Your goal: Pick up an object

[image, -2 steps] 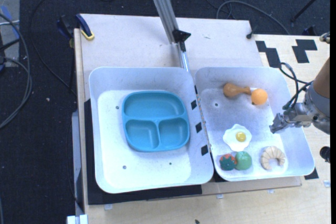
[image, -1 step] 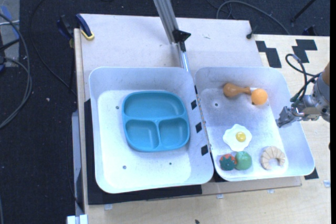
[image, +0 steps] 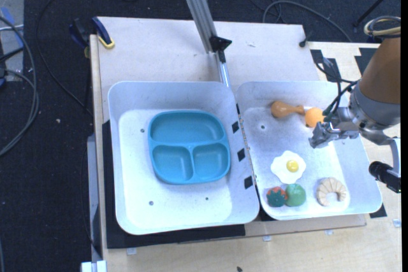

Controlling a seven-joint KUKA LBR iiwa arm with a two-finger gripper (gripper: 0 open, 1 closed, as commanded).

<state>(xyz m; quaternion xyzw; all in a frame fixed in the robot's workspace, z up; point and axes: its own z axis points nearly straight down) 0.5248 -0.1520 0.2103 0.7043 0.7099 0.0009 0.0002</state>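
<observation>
the pick is not yet done: the claw (image: 320,135) hangs in the right bin (image: 357,204), its grip too blurred to tell, just beside the orange toy (image: 312,116), with the fried egg (image: 289,166) and croissant (image: 331,191) untouched below it.

**Around the bins: tabletop, pole and cables**

A pale tabletop (image: 268,41) carries two shallow white bins side by side; the left bin (image: 127,200) holds a blue sectioned plate (image: 189,146) with three compartments, lying flat near its middle; the right bin (image: 357,197) sits just beside it, their inner edges touching; a grey metal pole (image: 196,0) slants down from the top of the view to a black clamp (image: 220,44) above the seam between the bins; a blue and yellow clamp (image: 102,33) grips the tabletop's far left corner; black cables (image: 44,73) trail over the dark floor (image: 51,200).
</observation>
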